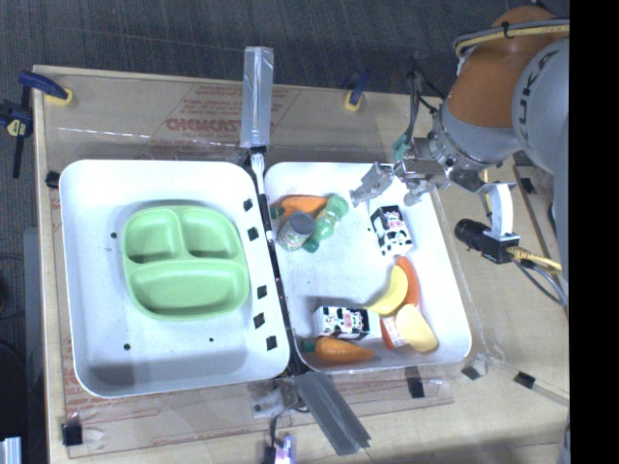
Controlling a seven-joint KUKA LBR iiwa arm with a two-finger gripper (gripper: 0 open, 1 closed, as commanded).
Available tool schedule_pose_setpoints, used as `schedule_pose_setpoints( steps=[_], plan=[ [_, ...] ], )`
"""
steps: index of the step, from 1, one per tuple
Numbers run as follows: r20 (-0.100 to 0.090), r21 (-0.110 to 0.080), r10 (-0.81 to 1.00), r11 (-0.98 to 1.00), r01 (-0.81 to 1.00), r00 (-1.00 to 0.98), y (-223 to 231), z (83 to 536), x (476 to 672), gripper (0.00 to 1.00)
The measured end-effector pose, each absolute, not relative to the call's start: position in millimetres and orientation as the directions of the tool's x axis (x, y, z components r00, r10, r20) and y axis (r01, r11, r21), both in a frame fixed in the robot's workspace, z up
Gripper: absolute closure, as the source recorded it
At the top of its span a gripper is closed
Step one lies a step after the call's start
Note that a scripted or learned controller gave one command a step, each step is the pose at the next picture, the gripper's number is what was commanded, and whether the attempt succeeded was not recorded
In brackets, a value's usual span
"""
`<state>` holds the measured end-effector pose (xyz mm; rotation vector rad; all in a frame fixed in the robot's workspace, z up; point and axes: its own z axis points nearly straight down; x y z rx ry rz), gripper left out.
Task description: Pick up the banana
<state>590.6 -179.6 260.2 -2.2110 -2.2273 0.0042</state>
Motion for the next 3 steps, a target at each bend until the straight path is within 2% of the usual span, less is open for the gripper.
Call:
schedule_pose_setpoints(
  steps=[1, 2, 3],
  plan=[
    [0.001, -0.004, 0.991, 0.131, 0.991, -0.131, -209, 170, 537.1, 0.0],
    [0.001, -0.002, 0.966, 0.26, 0.966, -0.26, -210, 91, 499.1, 0.0],
    [-0.019, 0.023, 0.934, 0.358, 0.934, -0.357, -211, 99, 486.5, 0.0]
  ],
)
